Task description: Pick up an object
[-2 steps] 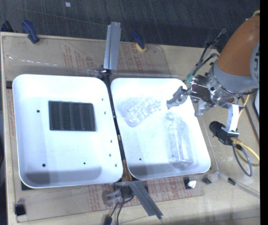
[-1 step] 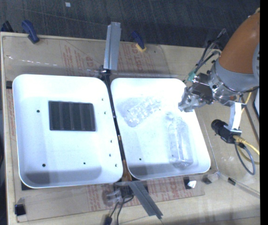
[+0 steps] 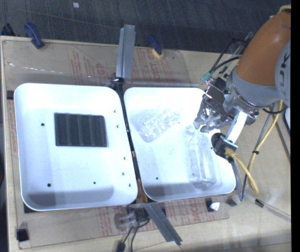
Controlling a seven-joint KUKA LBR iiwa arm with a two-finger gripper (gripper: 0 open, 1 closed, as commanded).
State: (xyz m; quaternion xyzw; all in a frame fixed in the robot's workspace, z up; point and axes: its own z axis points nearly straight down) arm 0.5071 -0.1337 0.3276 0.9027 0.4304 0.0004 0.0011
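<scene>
hovering: the gripper point(image 3: 209, 124) hangs at the right bin's point(image 3: 160, 192) right side, above the top end of a clear bottle point(image 3: 201, 161).
grip state: cannot tell; the tip is a dark tangle of metal and cable from this angle, and nothing is seen between its parts.
bottle: lies lengthwise along the right wall of the right bin, its near end by the front edge.
second object: a crumpled clear wrapper point(image 3: 155, 124) lies in the upper middle of the same bin, well apart from the bottle.
left bin: the left bin point(image 3: 34, 188) has a dark ribbed panel point(image 3: 81, 129) on its floor.
step: judged as lining up over the bottle before a descent.
risk, wall: the bottle lies close to the rim, so one side of the tool may strike the wall.
risk, slip: a smooth round bottle may roll or squirt free if caught off centre.
risk, end grab: taken near its top end, it may tilt and drop when lifted.
</scene>
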